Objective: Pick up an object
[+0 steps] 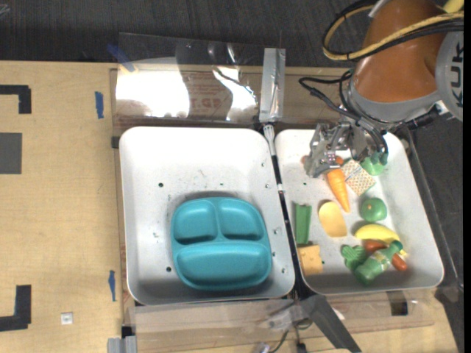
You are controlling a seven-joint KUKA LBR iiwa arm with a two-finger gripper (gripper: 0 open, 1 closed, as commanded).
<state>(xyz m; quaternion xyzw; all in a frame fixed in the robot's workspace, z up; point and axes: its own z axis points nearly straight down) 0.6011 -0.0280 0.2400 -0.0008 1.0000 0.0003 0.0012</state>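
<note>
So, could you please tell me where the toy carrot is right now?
The toy carrot lies in the right bin, toward its upper middle, just below the gripper and between the yellow piece and the checkered piece.

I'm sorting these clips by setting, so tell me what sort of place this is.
Most likely a robot lab's grasping test bench, not a kitchen. Two white bins sit on a bench marked with tape, the food in the right bin looks like plastic toys, such as the carrot, and cables loop over the arm.
</note>
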